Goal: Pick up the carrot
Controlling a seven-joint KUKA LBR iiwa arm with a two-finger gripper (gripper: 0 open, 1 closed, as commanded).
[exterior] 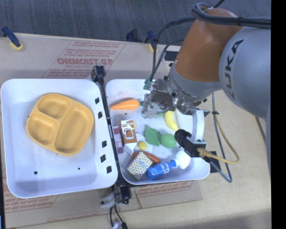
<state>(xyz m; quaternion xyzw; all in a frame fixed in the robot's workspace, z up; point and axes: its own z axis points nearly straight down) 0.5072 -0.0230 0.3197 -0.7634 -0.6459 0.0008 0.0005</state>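
Observation:
The orange carrot (125, 105) lies on its side in the upper left part of the right bin (126, 87), pointing left toward the divider. My gripper (149, 109) hangs low over the bin just to the right of the carrot's thick end, close to it. The carrot is not lifted and rests on the bin floor. The grey arm and its orange band cover the bin's upper right part.
Crowded below the carrot are a small orange carton (129, 131), a banana (170, 120), green toy vegetables (154, 135), a yellow ball (141, 145), a cracker box (140, 165) and a blue bottle (163, 169). A yellow divided plate (60, 123) sits in the left bin (19, 175).

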